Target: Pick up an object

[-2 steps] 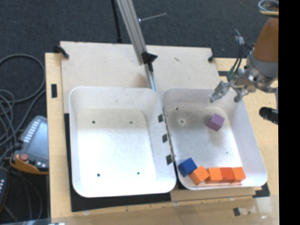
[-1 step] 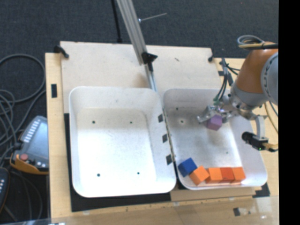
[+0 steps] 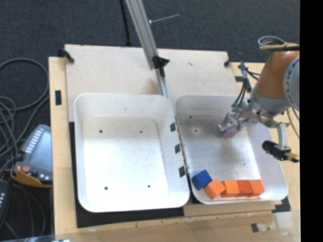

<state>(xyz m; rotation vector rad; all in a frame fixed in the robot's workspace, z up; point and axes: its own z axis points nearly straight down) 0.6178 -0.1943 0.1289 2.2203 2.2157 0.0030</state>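
While the arm is reaching in from the right, a small purple block is sitting right at the tip of the claw, in the upper part of the right bin. The block is peeking out just under the claw. It looks like the claw is closing on it, but I cannot tell for sure if the block is truly between the fingers, or if it is lifted or lying on the bin floor.

Further down, along the near edge of the same bin, more blocks are sitting in a row. A blue block is at the left end, and orange blocks are touching each other beside it. They are well apart from the claw.

The left bin is lying beside the right one on the surface.

What could go wrong? I think the purple block is small, so the claw may only be pinching a corner. Then the block could be slipping out when the arm is going up. The claw could also be pushing the block away and closing on nothing.
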